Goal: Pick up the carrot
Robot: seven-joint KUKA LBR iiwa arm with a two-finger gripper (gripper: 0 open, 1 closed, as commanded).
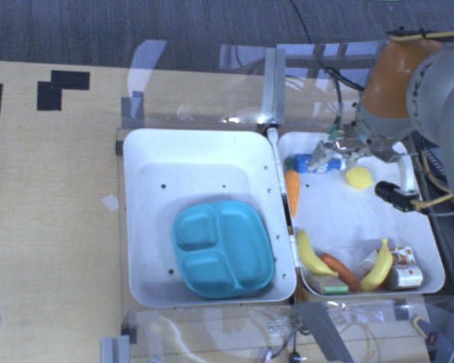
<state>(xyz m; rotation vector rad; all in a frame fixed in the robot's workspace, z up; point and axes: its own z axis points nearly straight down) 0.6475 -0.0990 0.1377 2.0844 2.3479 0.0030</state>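
Right bin [431, 255]: slim orange carrot [292, 192].

Support surface is a pale wooden bench [53, 225] bearing black square markings [60, 89] near its far left corner. Resting directly on it are two shallow white plastic bins set side by side, touching along a shared edge: the left bin [147, 165] and the right bin [424, 225]. Clear plastic panels on grey brackets [271, 89] stand along the bins' far side
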